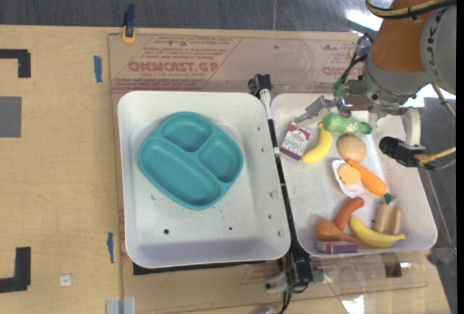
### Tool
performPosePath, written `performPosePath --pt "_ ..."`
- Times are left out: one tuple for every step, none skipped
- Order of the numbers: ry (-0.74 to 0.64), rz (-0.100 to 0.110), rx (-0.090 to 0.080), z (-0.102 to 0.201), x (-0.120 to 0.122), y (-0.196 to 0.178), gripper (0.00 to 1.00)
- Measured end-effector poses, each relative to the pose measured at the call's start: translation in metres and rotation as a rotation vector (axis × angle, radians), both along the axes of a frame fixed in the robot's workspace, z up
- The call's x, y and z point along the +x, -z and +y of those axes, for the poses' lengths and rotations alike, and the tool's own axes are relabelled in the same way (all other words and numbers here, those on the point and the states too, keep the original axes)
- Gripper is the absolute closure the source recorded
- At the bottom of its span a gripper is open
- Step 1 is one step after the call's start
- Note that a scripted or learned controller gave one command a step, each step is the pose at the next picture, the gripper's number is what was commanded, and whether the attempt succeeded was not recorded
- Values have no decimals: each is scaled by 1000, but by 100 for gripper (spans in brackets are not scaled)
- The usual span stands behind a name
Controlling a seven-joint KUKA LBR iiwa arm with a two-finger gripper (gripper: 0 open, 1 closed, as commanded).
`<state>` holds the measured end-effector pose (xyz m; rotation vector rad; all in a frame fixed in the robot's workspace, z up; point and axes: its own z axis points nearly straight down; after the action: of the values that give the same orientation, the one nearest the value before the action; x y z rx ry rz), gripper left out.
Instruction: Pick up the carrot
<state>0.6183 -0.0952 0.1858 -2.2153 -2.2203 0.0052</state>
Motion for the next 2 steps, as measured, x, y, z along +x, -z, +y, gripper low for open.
performPosePath --pt "-55 5 3 -72 -47 80 0" --pt "66 3 4 -63 -58 103 0"
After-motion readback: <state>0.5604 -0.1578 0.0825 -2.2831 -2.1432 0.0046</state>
